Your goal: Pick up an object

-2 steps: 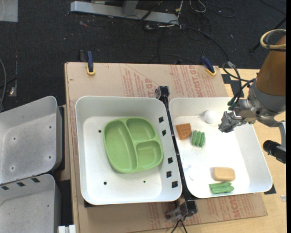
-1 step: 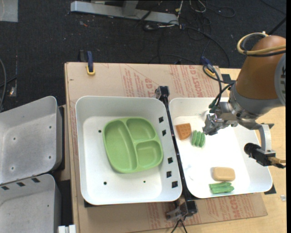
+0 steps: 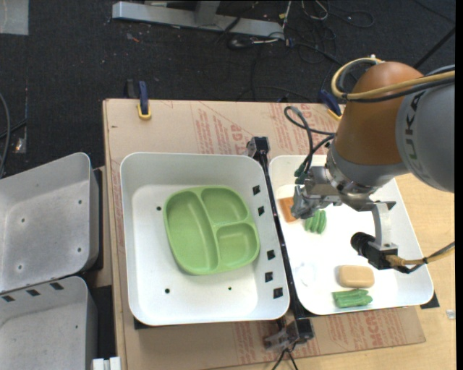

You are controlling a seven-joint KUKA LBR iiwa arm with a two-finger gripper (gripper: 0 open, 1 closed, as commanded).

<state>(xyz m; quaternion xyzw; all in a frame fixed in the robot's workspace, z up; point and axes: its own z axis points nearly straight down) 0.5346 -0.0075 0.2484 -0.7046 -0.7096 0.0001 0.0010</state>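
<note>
The tabletop [image 3: 188,119] is a sheet of tan board printed with faint red lettering, held at its far edge by a blue-and-yellow clamp [image 3: 144,101]. Beyond it the floor [image 3: 65,65] is dark speckled carpet, crossed by black cables [image 3: 260,58], with a grey metal bar [image 3: 195,20] lying at the top. Two spare white trays [image 3: 43,209] sit off to the left.

Two white bins rest side by side on the board. The left bin [image 3: 145,181] holds a light green divided plate [image 3: 212,230], lying flat near its middle. In the right bin [image 3: 412,282] the arm [image 3: 383,123], with its orange band, hangs over the far-left part, and the claw [image 3: 309,206] is low over a small green piece [image 3: 316,222] beside an orange object [image 3: 287,208]; whether it is open or closed I cannot tell from here. Nearer the front lie a tan soap-like block [image 3: 355,276] and, just below it, a green bean-like pod [image 3: 351,298], both well apart from the claw.
</note>
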